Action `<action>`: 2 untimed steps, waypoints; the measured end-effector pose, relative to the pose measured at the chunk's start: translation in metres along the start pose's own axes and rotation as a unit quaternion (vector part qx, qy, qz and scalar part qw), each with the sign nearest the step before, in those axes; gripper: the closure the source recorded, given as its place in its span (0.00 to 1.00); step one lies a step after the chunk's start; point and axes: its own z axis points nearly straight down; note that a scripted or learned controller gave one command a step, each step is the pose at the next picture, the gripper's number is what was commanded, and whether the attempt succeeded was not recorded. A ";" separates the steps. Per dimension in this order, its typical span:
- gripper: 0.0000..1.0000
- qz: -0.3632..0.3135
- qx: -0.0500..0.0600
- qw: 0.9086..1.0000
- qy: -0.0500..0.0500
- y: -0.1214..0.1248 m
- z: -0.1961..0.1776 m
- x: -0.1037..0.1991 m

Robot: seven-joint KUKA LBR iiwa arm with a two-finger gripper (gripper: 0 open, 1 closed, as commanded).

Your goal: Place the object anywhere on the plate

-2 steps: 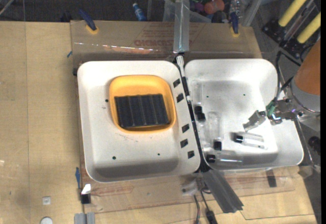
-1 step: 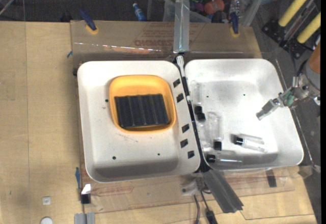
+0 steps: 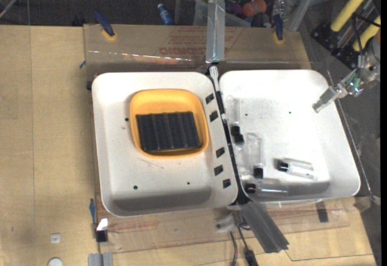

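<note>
Two shallow white bins sit side by side on the bench (image 3: 42,138). In the left bin (image 3: 109,186) lies an orange-yellow plate (image 3: 139,101) with a dark ribbed slab (image 3: 168,130) resting across its middle. The right bin (image 3: 302,86) holds several small clear, tube-like objects with black caps: one (image 3: 294,167) lies near the front of that bin, well apart from the plate, and others (image 3: 249,147) lie close to the wall between the bins. The arm comes in at the far right, and its claw (image 3: 323,101) hangs over the right bin's back right corner, a pale finger slanting down toward the bin floor. It is clear of every object, with nothing between its fingers; whether it is released or clenched I cannot tell from here.
</note>
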 end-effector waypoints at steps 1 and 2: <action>0.00 -0.132 -0.001 0.991 -0.001 0.034 0.027 -0.015; 0.00 -0.264 -0.001 0.965 -0.001 0.042 0.030 -0.018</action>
